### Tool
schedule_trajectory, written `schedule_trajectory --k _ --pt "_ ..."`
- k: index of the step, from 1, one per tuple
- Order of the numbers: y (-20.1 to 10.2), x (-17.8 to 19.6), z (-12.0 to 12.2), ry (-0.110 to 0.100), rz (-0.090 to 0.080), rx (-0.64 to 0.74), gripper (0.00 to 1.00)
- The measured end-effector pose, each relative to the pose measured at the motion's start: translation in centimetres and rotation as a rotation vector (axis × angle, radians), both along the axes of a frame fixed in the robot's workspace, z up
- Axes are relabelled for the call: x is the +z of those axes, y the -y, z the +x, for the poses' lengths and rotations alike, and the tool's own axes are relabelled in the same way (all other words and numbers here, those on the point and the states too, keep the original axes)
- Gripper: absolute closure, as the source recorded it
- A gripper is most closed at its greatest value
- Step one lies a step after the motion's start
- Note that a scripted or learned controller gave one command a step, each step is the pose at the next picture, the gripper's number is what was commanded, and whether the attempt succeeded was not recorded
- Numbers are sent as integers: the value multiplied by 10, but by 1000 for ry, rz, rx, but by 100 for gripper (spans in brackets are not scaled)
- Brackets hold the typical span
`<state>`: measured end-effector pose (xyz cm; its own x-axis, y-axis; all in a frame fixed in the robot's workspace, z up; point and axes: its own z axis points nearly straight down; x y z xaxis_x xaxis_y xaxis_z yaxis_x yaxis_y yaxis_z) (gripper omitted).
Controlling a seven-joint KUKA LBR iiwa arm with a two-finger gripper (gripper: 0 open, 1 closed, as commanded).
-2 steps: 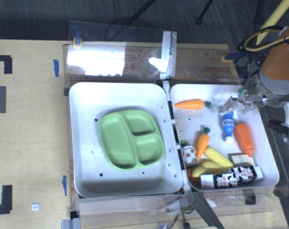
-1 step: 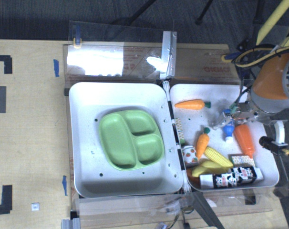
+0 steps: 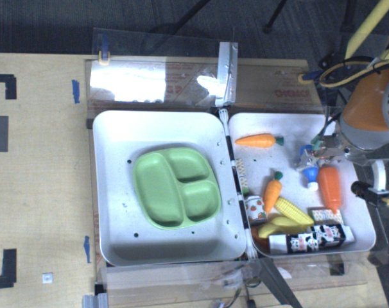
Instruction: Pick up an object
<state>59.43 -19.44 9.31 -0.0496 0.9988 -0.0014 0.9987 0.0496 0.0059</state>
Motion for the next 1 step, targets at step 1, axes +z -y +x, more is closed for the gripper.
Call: schedule_trajectory --k 1 --pt "-53 119 43 -8 0 139 100"
